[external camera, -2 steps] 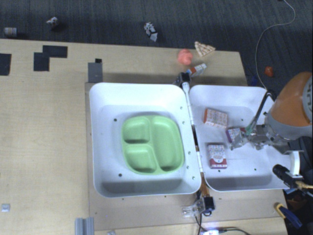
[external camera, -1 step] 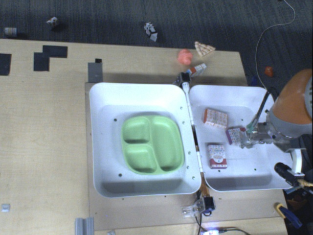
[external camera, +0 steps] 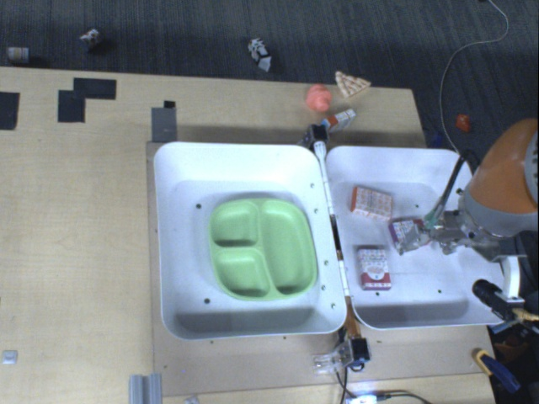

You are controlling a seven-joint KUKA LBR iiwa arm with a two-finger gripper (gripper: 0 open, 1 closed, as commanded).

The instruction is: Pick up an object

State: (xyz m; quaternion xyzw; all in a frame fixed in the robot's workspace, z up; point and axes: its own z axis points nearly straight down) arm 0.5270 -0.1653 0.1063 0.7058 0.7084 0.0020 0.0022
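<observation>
Inside the right bin [external camera: 438, 297], my pincer [external camera: 414, 236] is reaching in low from the right, with the orange band of my arm [external camera: 505, 183] above the wrist behind it. My pincer is meeting a small crumpled packet [external camera: 405, 228], purplish and silvery, which is lying right at my fingertips. Whether the packet is actually sitting between them is not resolvable from this angle, and I cannot tell how far the pincer is open.

Task status, as a judgement: the approach is looking complete and the grasp is either under way or about to begin. The packet is appearing to rest on the bin floor, so the lift is not yet done. Remaining steps: confirm closure on the packet, then raise it clear of the bin.

Other candidates relative to my pincer:
- A red-and-white carton [external camera: 371, 201] is lying just beyond the packet, up and to the left.
- A second red-and-white pack [external camera: 374, 268] is lying near, below and to the left.

Further left, well apart from my pincer, a green divided tray [external camera: 263, 248] is sitting in the left bin [external camera: 181, 225].
</observation>
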